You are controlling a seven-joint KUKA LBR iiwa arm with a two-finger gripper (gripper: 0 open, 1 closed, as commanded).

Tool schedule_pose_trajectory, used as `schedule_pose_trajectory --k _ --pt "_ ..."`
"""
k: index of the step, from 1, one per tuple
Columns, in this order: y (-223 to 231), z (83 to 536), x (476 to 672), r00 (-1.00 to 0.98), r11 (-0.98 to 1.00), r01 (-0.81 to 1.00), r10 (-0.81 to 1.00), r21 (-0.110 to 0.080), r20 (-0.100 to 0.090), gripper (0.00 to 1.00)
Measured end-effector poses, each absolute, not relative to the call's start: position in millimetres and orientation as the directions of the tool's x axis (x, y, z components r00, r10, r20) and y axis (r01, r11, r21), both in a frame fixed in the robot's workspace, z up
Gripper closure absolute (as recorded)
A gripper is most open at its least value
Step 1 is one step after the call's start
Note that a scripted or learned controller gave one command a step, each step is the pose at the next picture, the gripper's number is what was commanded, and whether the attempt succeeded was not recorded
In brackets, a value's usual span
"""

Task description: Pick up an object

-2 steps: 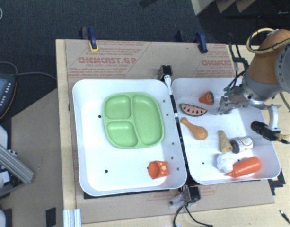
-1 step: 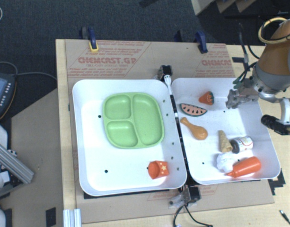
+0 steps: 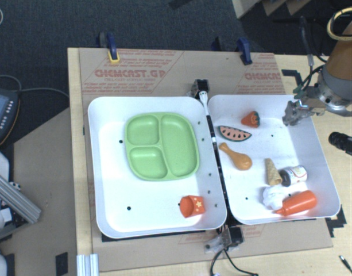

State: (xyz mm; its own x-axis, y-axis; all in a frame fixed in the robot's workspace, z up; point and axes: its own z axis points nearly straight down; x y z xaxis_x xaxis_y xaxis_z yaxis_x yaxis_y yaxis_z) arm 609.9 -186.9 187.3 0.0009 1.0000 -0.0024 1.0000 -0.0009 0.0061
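Cardboard sheet (image 3: pixel 164 68) covers the bench, clamped along the top edge, with dark carpet behind it. Left bin (image 3: pixel 107 171) has a green divided plate (image 3: pixel 162 145) in the middle and a little red cup (image 3: pixel 192 206) down at its lower right corner. Right bin (image 3: pixel 313 148) is where most of the stuff is: strawberry (image 3: pixel 251 119) near the top, watermelon slice (image 3: pixel 235 133) just below it, drumstick (image 3: pixel 236 157) under that, then a cone (image 3: pixel 271 171) and an orange bottle (image 3: pixel 296 203) lying in the lower right corner. Gripper (image 3: pixel 293 111) sits over the upper right part of the right bin, off to the right of the strawberry and not touching any toy. Honestly can't tell if it's spread or closed from this angle, too small and dark
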Motion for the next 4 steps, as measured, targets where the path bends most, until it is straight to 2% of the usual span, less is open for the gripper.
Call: schedule_pose_trajectory --k 1,3,4 --pt "-187 228 611.0 -0.001 0.001 1.000 1.000 0.006 -0.003 1.00" --pt "-87 219 561.9 -0.003 0.003 1.000 1.000 -0.004 0.002 1.00" --pt "-43 231 527.8 -0.005 0.005 1.000 1.000 -0.003 0.003 1.00"
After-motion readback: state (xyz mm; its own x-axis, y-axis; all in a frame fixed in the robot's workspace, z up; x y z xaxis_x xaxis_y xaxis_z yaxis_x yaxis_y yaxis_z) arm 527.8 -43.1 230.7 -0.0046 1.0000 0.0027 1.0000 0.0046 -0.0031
